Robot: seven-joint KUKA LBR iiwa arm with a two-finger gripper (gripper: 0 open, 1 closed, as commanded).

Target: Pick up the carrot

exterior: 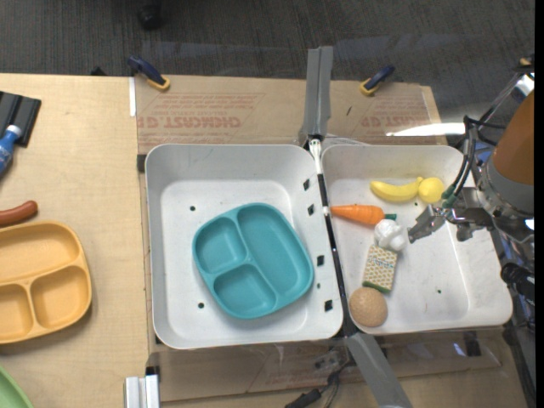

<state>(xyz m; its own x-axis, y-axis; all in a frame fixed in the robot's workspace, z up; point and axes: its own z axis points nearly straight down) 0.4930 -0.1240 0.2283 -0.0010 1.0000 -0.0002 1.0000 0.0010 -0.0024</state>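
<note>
Orange carrot (359, 214) lies crosswise in right bin (442, 291), tip left – beside banana (393, 190), lemon (431, 189); left bin (170, 228) holds teal plate (252, 260); gripper (418, 230) fingers' state – can't tell.

Dark grey carpet (255, 15) behind wooden bench (68, 134)

grey arm low from the right, gripper (422, 225) leftward

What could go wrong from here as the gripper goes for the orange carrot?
The gripper sits beside the small white object, not the orange carrot; it may grab that instead. The carrot lies near the right bin's left wall, leaving little finger room. The yellow banana nearby could get nudged.
</note>
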